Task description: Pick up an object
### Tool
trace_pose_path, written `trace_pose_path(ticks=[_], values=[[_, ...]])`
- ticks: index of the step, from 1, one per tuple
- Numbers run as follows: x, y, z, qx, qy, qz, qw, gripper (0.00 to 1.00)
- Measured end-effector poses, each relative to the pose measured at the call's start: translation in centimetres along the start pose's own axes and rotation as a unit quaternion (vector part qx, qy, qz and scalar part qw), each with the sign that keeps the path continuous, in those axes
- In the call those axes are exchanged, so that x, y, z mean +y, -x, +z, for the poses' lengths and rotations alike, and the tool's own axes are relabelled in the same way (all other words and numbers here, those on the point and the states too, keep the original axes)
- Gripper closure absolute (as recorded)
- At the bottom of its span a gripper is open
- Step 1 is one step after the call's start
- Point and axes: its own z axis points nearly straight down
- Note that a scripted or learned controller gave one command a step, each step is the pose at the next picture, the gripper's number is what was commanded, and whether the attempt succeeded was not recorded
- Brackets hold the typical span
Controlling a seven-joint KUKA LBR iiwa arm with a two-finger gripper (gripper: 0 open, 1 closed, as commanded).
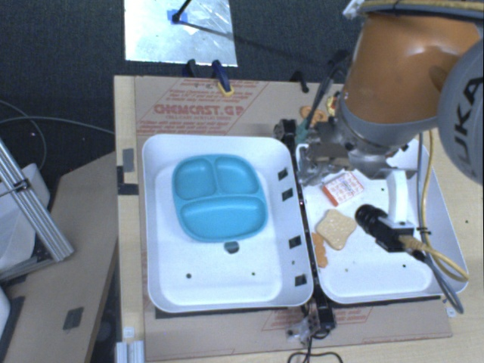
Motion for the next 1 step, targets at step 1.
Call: trace_pose_path(ticks=[1], values=[[-1.39, 2.03, -8.05, 0.0, 0.002, -0.003, 1.0, 1.0]])
